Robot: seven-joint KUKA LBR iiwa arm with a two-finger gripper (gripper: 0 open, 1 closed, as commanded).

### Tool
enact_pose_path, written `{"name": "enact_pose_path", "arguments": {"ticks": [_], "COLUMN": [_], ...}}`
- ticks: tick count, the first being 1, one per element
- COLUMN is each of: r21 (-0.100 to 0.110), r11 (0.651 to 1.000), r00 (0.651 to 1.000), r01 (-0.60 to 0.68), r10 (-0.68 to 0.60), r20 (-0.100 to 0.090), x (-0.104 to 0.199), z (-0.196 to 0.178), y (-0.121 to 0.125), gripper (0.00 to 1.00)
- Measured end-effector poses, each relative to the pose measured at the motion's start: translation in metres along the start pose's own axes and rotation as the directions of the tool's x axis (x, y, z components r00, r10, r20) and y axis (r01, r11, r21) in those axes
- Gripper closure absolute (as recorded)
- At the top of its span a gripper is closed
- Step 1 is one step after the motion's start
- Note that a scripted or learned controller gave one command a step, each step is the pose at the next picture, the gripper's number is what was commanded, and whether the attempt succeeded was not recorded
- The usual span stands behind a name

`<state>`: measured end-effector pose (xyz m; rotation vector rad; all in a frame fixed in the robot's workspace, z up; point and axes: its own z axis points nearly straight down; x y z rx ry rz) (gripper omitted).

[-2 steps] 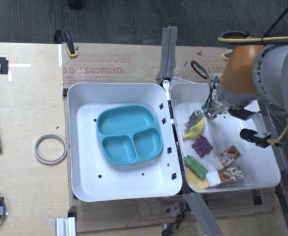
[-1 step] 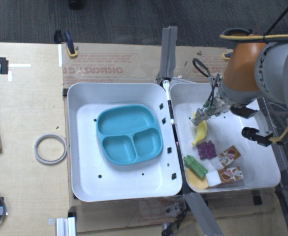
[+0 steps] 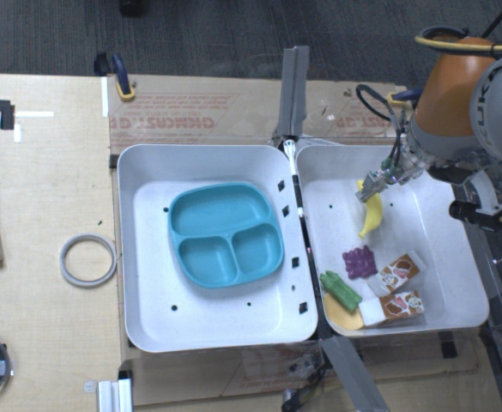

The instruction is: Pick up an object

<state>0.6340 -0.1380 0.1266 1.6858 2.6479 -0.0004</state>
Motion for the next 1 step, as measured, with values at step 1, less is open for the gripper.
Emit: {"name": "enact_pose_path", "arguments": {"ticks": [1], "r21": [0.0], "r11": [1.0], "r00": [1.0], "r01": [-0.018], "r10": [0.018], "r20": [0.0], "x": [0.0363], "z": [-0.0659], "y": [0.0453], "gripper": [1.0]}}
